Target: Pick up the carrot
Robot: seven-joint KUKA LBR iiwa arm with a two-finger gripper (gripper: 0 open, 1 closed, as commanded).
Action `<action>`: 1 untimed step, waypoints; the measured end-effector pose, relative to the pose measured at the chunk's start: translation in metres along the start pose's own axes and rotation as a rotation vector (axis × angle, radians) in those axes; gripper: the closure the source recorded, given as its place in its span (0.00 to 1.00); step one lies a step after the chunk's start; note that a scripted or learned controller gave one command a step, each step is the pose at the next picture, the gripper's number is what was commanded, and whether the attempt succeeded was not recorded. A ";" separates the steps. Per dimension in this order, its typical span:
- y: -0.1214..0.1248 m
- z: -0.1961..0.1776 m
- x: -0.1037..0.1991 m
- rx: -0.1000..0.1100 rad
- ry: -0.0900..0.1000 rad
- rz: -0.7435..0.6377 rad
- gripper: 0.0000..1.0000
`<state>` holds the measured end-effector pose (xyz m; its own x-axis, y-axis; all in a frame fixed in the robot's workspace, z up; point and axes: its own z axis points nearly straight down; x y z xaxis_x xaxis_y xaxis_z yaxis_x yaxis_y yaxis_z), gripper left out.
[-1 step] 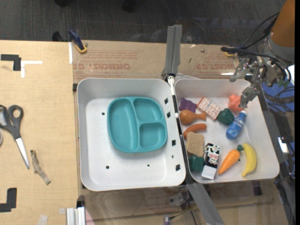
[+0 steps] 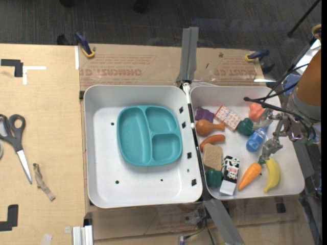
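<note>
Orange carrot (image 2: 250, 175) sits just below the gripper (image 2: 270, 148), not grabbed yet; can't tell its state. Guessing it needs to drop straight down next.

The carrot (image 2: 250, 175) I am to pick up is orange, tapered, with a green top. It lies tilted on the floor of the right bin (image 2: 291, 188), near the front wall, just left of the banana (image 2: 271, 174).
</note>
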<state>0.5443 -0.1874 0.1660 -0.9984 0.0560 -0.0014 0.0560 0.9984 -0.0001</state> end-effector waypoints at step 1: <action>0.051 0.071 0.050 -0.001 0.001 -0.070 0.00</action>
<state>0.4971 -0.1339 0.0944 -0.9999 -0.0138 -0.0007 -0.0138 0.9999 0.0005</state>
